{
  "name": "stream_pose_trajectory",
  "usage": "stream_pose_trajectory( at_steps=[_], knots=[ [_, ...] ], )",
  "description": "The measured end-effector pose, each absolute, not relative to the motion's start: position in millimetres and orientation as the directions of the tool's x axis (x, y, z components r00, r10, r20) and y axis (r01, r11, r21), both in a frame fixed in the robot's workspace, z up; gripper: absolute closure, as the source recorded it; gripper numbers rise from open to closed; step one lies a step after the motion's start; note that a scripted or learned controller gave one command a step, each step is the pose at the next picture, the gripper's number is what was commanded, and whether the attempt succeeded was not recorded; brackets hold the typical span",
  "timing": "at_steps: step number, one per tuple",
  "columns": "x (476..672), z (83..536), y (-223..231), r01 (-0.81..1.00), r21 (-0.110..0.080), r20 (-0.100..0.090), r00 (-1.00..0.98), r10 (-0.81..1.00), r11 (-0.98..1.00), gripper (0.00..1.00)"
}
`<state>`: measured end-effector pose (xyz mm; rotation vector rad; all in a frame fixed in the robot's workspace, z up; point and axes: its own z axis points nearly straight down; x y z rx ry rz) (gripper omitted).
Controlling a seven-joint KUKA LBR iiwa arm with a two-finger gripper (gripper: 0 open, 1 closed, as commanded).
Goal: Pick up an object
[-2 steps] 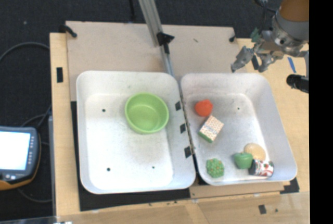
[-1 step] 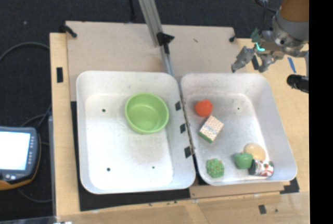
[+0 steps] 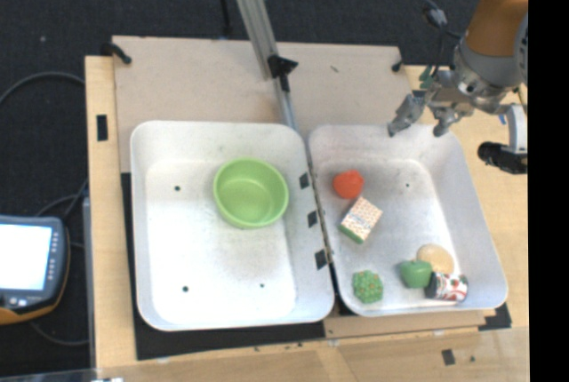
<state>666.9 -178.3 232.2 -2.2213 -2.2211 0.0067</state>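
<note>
Overhead, arm: the grey arm with its orange band enters from the right and hangs above the far right corner of the right bin [image 3: 476, 220].
Tool: the tool [image 3: 423, 120] sits over the bin's far rim, its two fingers spread apart with nothing between them.
Right bin, far part: a red ball [image 3: 348, 184] lies near the divider side, well apart from the tool.
Right bin, middle: a small box [image 3: 360, 220] with a pale patterned top and a green side lies tilted, just beside the ball.
Right bin, near edge: a green knobbly object [image 3: 367, 285] lies near the left corner; a smooth green object [image 3: 414, 273] lies to its right, touching a pale round object [image 3: 435, 257] and a small dark, white and red item [image 3: 446, 287].
Left bin: the left bin [image 3: 169, 282] holds a green bowl [image 3: 251, 193], upright, in its far half.
Counter: both bins rest side by side on the counter [image 3: 196, 78].
Left edge: a handheld screen unit [image 3: 29, 265] lies beyond the counter.
</note>
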Motion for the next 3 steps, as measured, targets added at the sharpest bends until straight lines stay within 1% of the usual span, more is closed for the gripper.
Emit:
stream_pose_trajectory(
  at_steps=[1, 2, 3],
  knots=[
    [665.5, 186.8, -187.5, 1.000, -0.004, -0.003, 0.001, 1.000, -0.001, 0.00],
    [668.1, 126.6, -181.8, 1.000, -0.004, -0.002, -0.003, 1.000, 0.003, 0.00],
    [670.4, 142.8, -183.1, 1.000, 0.005, -0.005, -0.004, 1.000, 0.004, 1.00]
  ],
)
